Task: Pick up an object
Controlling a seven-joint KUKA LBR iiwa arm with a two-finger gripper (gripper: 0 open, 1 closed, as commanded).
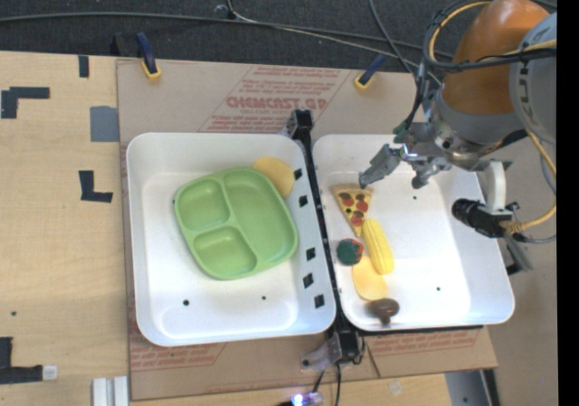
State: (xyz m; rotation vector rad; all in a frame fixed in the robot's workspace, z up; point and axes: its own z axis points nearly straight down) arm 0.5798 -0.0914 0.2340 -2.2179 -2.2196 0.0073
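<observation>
In the right bin [452,250] lie a pizza slice [353,205], a yellow corn cob [377,246], a small green and red piece [349,251], a flat yellow piece [369,284] and a brown mushroom [384,309]. My gripper [398,168] hangs over the bin's far part, up and to the right of the pizza slice. Its two dark fingers [380,165] stand apart and open, with nothing between them.
The left bin [149,214] holds a green divided plate [235,222] and a yellow lemon-like piece [276,173] at the plate's far right corner. A black divider [312,214] runs between the bins. Cables trail across the dark floor behind the bench.
</observation>
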